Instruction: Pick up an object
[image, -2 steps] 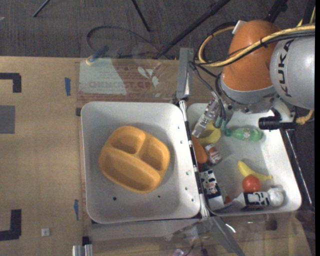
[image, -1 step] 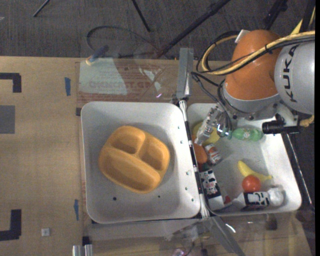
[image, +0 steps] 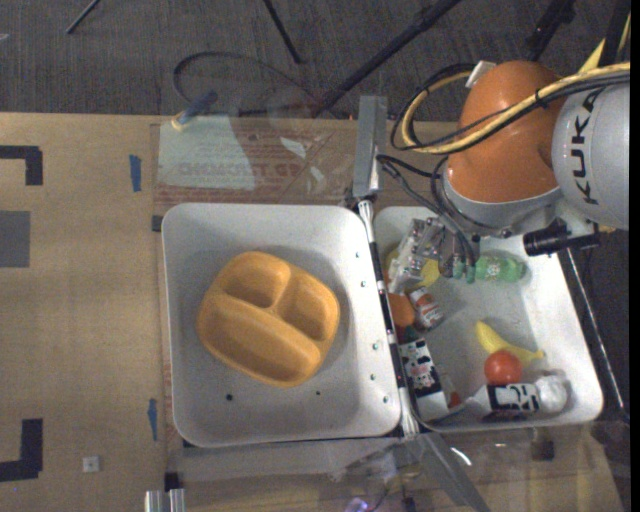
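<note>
The arm reaches in from the right and hangs its gripper (image: 432, 255) low over the upper left part of the right bin (image: 572, 320), which makes sense for a pick, since that bin is where the small loose things lie crowded together. Whether the jaws stand apart or together I cannot tell; the metal parts blur into the clutter under them, and nothing can be seen clamped between them. Just to the right of the jaws lies a green bottle (image: 497, 268) on its side, close enough to be the likely target, though a yellowish scrap right beneath the jaws could be one too. Just below the jaws, against the wall shared by the two bins, sit an orange ball (image: 401, 311) and a small red-and-white item (image: 427, 309); further below them a black-and-white carton (image: 422, 366) leans along that same wall. Well below and to the right of the jaws are a banana (image: 497, 340), a tomato (image: 503, 367) and a white bottle with a dark label (image: 525, 397), bunched at the bin's near edge. Far to the left of the jaws, in the left bin (image: 190, 240), a yellow divided tray (image: 268, 317) lies alone and flat, too wide for an easy grasp, which I judge is why the arm works the cluttered side.
</note>
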